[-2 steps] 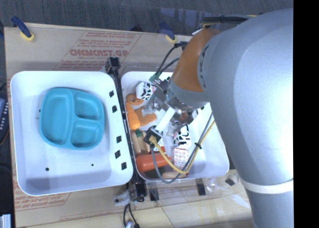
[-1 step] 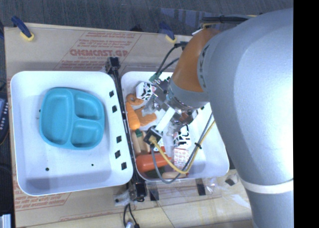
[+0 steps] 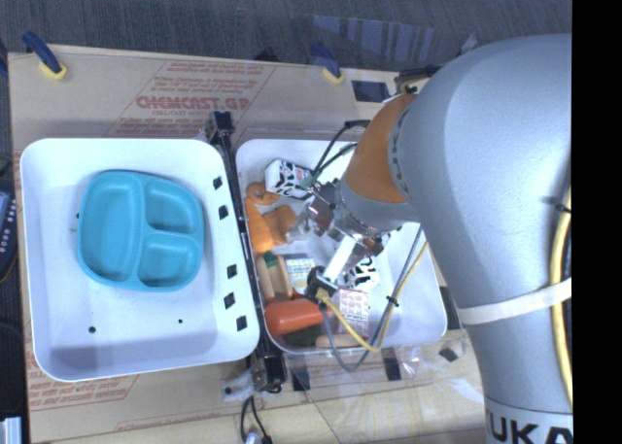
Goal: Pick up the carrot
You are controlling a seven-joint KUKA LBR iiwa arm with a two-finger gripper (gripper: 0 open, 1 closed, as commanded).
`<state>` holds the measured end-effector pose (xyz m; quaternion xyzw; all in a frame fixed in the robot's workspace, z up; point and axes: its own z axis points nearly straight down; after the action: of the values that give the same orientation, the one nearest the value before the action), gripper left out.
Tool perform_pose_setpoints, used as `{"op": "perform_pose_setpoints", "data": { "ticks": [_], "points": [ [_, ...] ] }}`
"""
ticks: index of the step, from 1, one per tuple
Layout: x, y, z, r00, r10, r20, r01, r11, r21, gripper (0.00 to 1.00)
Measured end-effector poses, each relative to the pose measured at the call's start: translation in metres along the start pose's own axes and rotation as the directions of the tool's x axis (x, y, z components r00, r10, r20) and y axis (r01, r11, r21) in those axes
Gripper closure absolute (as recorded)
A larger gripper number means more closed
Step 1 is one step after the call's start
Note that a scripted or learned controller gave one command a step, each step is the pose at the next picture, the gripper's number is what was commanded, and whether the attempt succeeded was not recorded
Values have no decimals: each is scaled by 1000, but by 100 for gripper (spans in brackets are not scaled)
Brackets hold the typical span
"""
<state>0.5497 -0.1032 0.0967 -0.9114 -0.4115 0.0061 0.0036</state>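
Grey arm (image 3: 486, 189), with its orange band (image 3: 374, 160) above the wrist, takes up the most room. It reaches down into the right-hand bin (image 3: 432, 311). The other bin (image 3: 39, 267) lies well apart from the gripper and carries a blue divided plate (image 3: 141, 228).

The gripper (image 3: 330, 238) sits low among the clutter. Cables and wrist hardware cover its tip, so I cannot tell whether it is open or closed, and nothing can be seen held in it.

The carrot (image 3: 260, 223) lies just beside the gripper, on the side facing the blue plate. It is an orange, elongated piece running along the bin's inner wall. A red-orange block (image 3: 292, 316) lies beyond the carrot's near end, toward the front of the bin from the gripper. A black-and-white patterned item (image 3: 284, 177) lies toward the back.

The carrot looks like a light toy, probably stiff plastic or firm foam with a smooth skin, so weight should be no trouble but slipping could be. Its taper would tend to squeeze it out of a grip near the thin end. The thicker middle looks like the best hold, with the jaws set across its width. The wall on one side and its crowding neighbours leave little clearance.
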Motion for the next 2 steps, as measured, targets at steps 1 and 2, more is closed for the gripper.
{"op": "perform_pose_setpoints", "data": {
  "ticks": [1,2],
  "points": [
    [94,21,-101,999,50,-17,-50,999,-14,0],
    [77,-17,-94,995,95,-5,-95,995,-5,0]
  ]
}}
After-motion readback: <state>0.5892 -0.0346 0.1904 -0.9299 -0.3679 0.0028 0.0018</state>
